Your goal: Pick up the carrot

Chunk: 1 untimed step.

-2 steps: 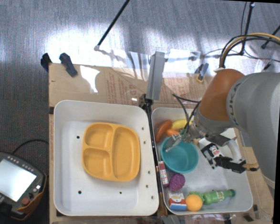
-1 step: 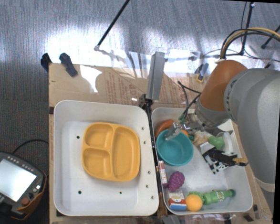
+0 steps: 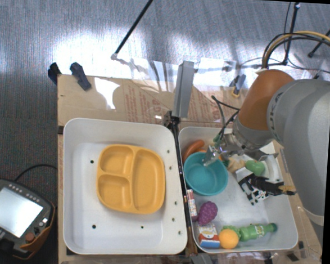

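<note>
Item: carrot [image 3: 195, 146] | Place: right bin [image 3: 291, 222], back-left corner, partly behind teal bowl [image 3: 206, 175] | Bearing: just left of pincer [image 3: 215, 155] | Long axis: slanting up to the right, towards pincer | Pincer grip: cannot tell, nothing seen held.

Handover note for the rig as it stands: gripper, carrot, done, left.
Gripper: low in the right bin, over the rim of the teal bowl; nothing seen between its fingers.
Carrot: lying in the right bin's back left corner, beside the bowl, just left of the gripper, partly hidden by the bowl.
Left bin holds the yellow divided plate.
Done: arm has reached the carrot's area.
Left: grasp the carrot and lift it; it is not yet picked up.
</note>
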Available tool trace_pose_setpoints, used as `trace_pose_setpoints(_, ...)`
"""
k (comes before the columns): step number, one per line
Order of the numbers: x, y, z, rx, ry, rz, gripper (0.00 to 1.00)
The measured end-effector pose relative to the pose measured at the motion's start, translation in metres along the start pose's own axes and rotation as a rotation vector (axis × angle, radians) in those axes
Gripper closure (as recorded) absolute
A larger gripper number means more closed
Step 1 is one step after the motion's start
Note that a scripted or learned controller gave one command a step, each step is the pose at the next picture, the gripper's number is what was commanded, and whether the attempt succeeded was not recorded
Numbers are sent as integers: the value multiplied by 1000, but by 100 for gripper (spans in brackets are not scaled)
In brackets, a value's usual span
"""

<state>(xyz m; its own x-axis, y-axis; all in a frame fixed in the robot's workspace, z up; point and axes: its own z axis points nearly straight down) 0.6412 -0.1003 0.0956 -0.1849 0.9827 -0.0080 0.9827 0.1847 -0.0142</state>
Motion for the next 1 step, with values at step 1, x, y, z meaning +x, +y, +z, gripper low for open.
trace_pose_setpoints(1, 47, 12, -98, -20, 4, 349, 100)
